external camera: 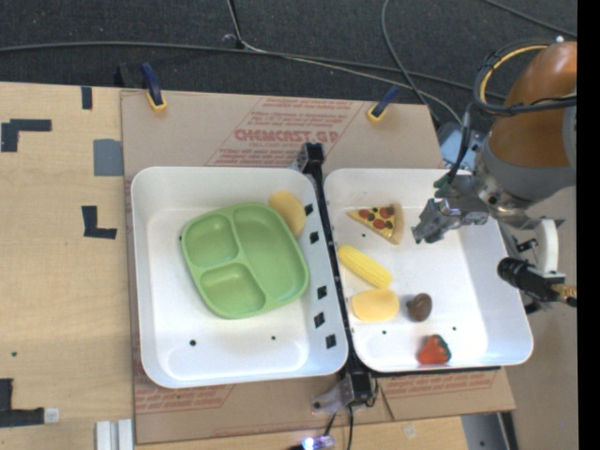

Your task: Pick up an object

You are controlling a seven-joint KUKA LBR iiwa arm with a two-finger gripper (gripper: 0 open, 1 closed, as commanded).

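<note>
Nearest us, at the front of the right bin [487, 350], sits a red strawberry-like piece [433, 349], then a small brown piece [418, 306] beside a yellow lump [375, 305], and a corn cob [365, 265] just behind those. Over in the left bin [150, 279], a green divided plate [246, 260] lies tilted, with a yellow fruit [289, 211] touching its far corner. Further back, a pizza slice [379, 220] rests near the divider. Up by the right bin's far edge hovers the gripper [433, 223], well apart from the pizza slice; whether its fingers are parted, I cannot tell.
</note>
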